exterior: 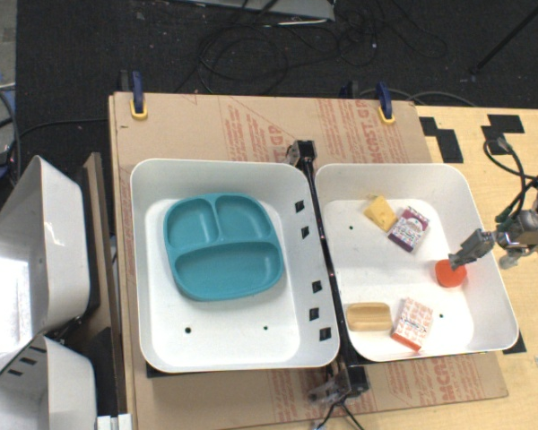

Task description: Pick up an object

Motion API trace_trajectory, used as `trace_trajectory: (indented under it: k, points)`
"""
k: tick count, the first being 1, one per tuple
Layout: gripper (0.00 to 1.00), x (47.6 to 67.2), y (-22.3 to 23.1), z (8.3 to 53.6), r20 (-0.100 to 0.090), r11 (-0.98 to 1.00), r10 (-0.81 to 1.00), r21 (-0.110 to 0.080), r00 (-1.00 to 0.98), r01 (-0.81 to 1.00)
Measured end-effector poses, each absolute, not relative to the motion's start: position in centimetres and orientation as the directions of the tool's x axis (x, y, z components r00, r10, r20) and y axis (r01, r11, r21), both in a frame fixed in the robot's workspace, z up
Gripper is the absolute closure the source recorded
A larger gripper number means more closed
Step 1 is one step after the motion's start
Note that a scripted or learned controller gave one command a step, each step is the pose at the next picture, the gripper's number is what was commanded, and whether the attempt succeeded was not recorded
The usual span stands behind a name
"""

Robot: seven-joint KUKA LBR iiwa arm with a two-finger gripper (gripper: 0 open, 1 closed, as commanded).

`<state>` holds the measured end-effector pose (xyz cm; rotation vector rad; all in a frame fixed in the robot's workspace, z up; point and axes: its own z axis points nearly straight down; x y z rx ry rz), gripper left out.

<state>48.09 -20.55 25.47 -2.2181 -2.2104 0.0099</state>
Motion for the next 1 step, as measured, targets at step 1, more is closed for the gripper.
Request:
trace_trajectory:
  k: [1]
  points:
    - [0.00, 48.34, -20.47, 26.05, 0.000, 0.001, 1.000, -0.001, -0.001, 1.000]
